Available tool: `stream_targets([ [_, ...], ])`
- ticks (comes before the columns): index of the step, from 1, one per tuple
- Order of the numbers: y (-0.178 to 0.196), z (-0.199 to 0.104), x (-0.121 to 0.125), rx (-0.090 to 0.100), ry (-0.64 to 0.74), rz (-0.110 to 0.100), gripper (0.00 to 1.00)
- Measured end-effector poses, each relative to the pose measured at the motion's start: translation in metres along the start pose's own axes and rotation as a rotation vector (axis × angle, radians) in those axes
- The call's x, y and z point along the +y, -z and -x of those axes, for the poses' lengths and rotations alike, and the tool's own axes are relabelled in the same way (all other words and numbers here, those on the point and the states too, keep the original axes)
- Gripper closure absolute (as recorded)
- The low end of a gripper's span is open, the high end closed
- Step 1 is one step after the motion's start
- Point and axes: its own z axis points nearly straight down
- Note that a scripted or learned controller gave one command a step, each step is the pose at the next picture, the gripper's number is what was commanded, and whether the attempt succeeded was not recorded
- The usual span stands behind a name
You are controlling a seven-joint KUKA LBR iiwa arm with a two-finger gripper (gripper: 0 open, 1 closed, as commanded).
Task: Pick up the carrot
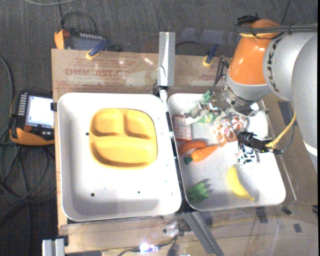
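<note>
The carrot (205, 153) is orange with a small green top. It lies at a slant in the left middle of the right bin (277, 196), its green end pointing to the front left. My gripper (212, 109) hangs over the back of that bin, under the orange band of the arm (254, 49). It is behind the carrot and apart from it. Clutter around the gripper hides its tips.
A red-orange piece (191, 144) lies right behind the carrot, touching or nearly so. A banana (238, 183) and a green toy (199, 191) lie at the front. A red-white packet (227, 129) and a black-and-white item (247, 157) lie to the right. The left bin (74, 196) holds a yellow sectioned tray (124, 136).
</note>
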Motion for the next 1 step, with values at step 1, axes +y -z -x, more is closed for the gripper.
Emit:
stream_targets([
  [1,-0.0927,0.0200,-0.0672,-0.009,0.174,0.015,0.00],
])
